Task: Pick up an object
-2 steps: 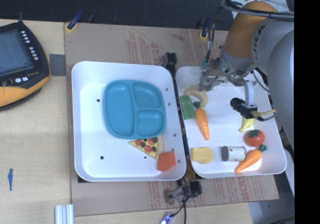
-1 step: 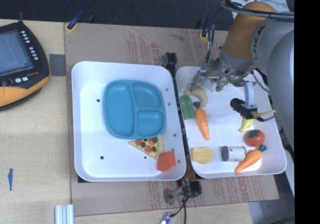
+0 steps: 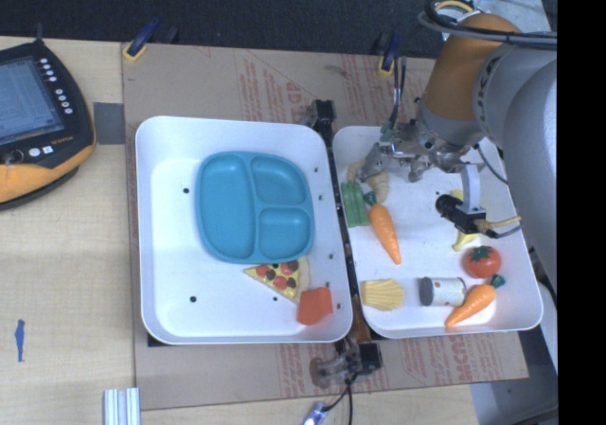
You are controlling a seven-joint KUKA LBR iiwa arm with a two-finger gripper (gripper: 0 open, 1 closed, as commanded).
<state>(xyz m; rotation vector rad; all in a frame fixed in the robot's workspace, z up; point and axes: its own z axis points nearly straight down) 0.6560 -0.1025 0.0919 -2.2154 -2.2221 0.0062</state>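
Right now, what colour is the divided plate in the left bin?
Light blue; the divided plate shows clearly in the camera view.

I see my gripper (image 3: 396, 160) low over the right white bin's (image 3: 413, 317) far edge — near a green toy vegetable (image 3: 354, 204) and an orange plastic carrot (image 3: 384, 232).

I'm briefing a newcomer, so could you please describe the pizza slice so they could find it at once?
Start at the left bin, which holds a blue tray. Just below the tray's lower right corner lies the pizza slice, flat and yellow with red dots. Its neighbour, a plain orange-red block, has no dots.
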